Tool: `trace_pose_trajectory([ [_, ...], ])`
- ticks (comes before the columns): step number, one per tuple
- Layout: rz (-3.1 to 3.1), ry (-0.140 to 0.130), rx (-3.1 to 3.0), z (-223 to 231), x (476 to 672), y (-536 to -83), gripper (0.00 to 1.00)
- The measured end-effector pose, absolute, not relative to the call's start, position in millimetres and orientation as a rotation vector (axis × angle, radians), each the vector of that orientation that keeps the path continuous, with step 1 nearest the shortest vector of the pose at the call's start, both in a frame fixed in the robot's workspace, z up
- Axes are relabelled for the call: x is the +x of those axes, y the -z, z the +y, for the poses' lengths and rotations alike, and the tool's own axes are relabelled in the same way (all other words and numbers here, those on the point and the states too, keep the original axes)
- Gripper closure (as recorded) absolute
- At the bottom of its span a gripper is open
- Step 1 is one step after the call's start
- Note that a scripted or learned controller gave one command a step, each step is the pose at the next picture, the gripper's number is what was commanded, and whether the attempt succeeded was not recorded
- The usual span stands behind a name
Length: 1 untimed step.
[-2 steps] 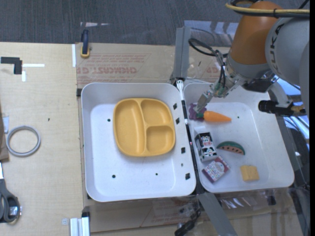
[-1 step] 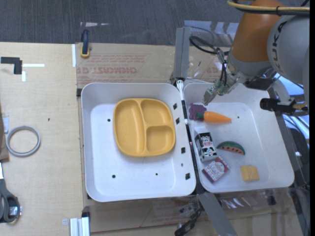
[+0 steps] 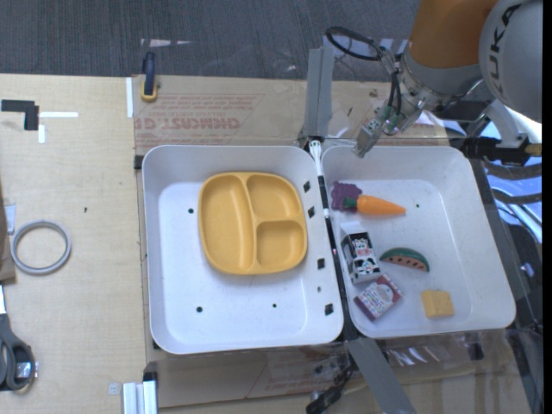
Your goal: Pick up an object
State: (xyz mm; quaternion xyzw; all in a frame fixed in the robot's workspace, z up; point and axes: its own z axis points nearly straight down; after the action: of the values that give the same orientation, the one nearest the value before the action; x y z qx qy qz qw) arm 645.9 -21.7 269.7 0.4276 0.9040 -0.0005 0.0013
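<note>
The gripper (image 3: 377,132) hung above the far rim of the right bin (image 3: 461,188), near the corner where the two bins met. Its slim fingers pointed down and to the left, and nothing lay between them; at this size I could not tell how far apart they stood. It touched none of the objects, which lay well apart from it, lower in the bin.

The right bin held six small things. A purple piece (image 3: 345,195) touched the blunt end of an orange carrot (image 3: 380,205) near the bin's left wall. Below them sat a black-and-white carton (image 3: 360,256), with a watermelon slice (image 3: 405,260) just beside it on the right. Nearest the front rim lay a pink packet (image 3: 378,297) and a yellow block (image 3: 438,304), possibly a cracker.

The left bin (image 3: 168,257) held one yellow divided plate (image 3: 253,222) with three compartments, lying flat a little above its middle.

Both bins rested on a pale wooden bench (image 3: 78,309) with a cardboard sheet (image 3: 216,115) at its far side. On the bench's left part lay one roll of grey tape (image 3: 40,247) and a pair of scissors (image 3: 15,362) at the lower edge. Dark grey carpet (image 3: 216,15) ran behind the bench.
</note>
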Motion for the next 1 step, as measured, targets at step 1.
trace_pose_trajectory([
  [1,2.838,0.002,1.343,-21.5,645.8,-269.3,0.00],
])
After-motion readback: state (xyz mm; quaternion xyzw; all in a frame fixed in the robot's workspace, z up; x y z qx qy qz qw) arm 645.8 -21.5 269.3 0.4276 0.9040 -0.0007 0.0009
